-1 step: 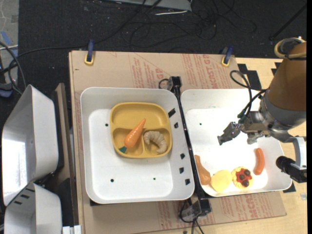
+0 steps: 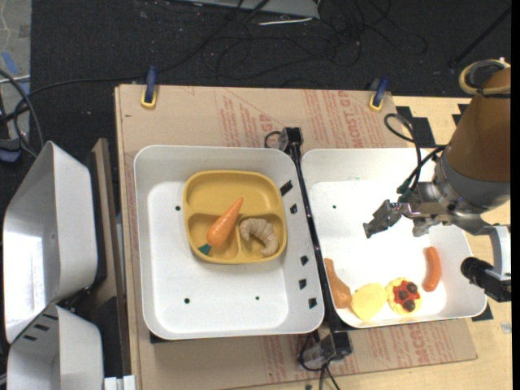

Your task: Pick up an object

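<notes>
Hovered with dark two-finger gripper (image 2: 380,221) spread and bare over right white bin (image 2: 357,169). Below it: pale yellow round disc (image 2: 367,301), red-topped tart (image 2: 404,295); lower right, orange sausage (image 2: 431,268).

The table (image 2: 244,108) is a brown board printed with red lettering. Two shallow white bins lie on it side by side: the left bin (image 2: 162,242) near the left edge, the right bin (image 2: 357,169) reaching the right edge. Two yellow-and-blue clamps (image 2: 149,96) (image 2: 378,97) grip the far edge.
</notes>
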Robot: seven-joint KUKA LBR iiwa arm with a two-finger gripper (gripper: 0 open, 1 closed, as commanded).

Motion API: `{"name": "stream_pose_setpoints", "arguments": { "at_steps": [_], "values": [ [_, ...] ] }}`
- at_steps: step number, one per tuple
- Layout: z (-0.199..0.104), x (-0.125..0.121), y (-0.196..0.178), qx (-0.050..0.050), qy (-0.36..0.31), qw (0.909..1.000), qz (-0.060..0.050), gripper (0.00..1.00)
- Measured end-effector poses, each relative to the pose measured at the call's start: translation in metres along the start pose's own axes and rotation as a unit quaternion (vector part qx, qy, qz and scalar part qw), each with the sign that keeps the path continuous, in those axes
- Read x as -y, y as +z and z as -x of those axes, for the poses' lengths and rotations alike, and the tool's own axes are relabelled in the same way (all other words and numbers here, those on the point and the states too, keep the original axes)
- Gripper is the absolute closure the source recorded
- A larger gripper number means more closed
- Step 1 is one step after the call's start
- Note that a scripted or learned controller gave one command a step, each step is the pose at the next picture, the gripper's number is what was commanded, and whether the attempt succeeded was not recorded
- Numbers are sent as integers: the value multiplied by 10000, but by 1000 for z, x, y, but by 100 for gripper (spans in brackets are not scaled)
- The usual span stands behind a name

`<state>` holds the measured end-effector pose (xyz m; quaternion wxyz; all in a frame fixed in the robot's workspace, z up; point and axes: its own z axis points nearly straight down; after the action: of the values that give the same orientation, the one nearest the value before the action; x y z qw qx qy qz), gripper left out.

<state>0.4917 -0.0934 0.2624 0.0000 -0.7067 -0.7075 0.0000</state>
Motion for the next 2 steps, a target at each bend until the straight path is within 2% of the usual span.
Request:
{"name": "stream_pose_setpoints", "arguments": {
  "at_steps": [1, 2],
  "values": [
    [-2, 10, 56, -5, 15, 10000, -27, 0],
    [5, 4, 107, -4, 20, 10000, -26, 0]
  ]
}}
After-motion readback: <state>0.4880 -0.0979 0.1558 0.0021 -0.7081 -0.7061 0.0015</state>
